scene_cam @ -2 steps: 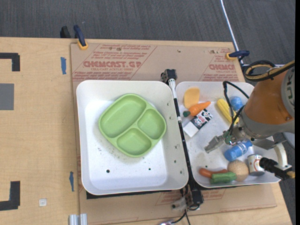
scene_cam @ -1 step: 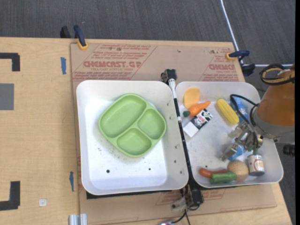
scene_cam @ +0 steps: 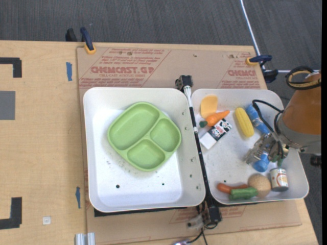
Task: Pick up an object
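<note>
Gripper (scene_cam: 265,151) low in the right bin (scene_cam: 299,190), over a blue object (scene_cam: 261,163); whether anything is grasped cannot be told.

Both white bins sit on brown printed cardboard (scene_cam: 127,65) clamped to a light wooden bench (scene_cam: 36,152), with grey carpet (scene_cam: 153,9) at twelve o'clock. Partly hidden under the tool, the blue object looks like small glossy plastic, lying at about three o'clock in its bin. A yellow corn cob (scene_cam: 243,122) lies at its eleven o'clock, a small can (scene_cam: 279,178) at its five o'clock. The left bin (scene_cam: 97,137) holds a green divided plate (scene_cam: 144,136).
</note>
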